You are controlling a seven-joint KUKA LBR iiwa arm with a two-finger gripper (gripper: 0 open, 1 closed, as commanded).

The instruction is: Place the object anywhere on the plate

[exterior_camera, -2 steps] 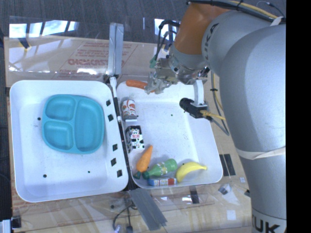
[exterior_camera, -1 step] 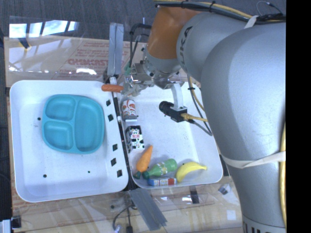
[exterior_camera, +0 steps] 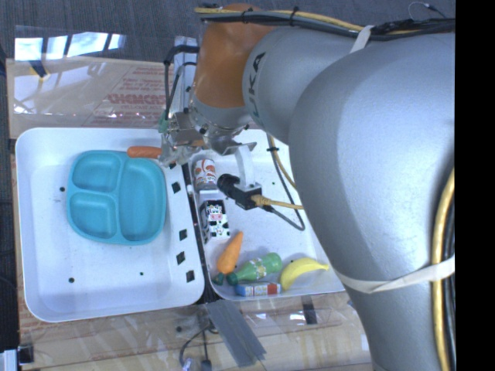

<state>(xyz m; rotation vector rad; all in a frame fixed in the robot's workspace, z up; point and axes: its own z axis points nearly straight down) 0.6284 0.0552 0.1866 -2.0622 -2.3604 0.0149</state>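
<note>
The pincer (exterior_camera: 176,141) hangs over the far right corner of the left bin (exterior_camera: 100,284), close to the wall it shares with the right bin (exterior_camera: 267,234). The wrist and the bulk of the grey arm cover it from above, so whether it is spread or pressed together cannot be told.

Just to its left, an orange sausage-shaped piece (exterior_camera: 143,151) lies flat along the far wall of the left bin, its right end reaching the pincer. Whether it is pinched there cannot be told. The piece lies just beyond the far right corner of the blue plate (exterior_camera: 116,199), near it but not on it.

The blue plate has three compartments and sits toward the far left of its bin. Bare white floor lies open in front of it and along its right side up to the shared wall, where a row of small black tabs (exterior_camera: 183,233) runs.

The right bin is crowded along that same wall: a red-and-white can (exterior_camera: 205,173) just below the pincer, then a black-and-white patterned block (exterior_camera: 215,219), then a carrot (exterior_camera: 230,252) lying aslant. Along the near wall lie a green bottle (exterior_camera: 259,267) on its side, a banana (exterior_camera: 304,271) and a small red, white and blue piece (exterior_camera: 257,289). The arm overhangs the far and right parts of this bin. The wooden bench (exterior_camera: 93,338) shows in front of both bins.
</note>
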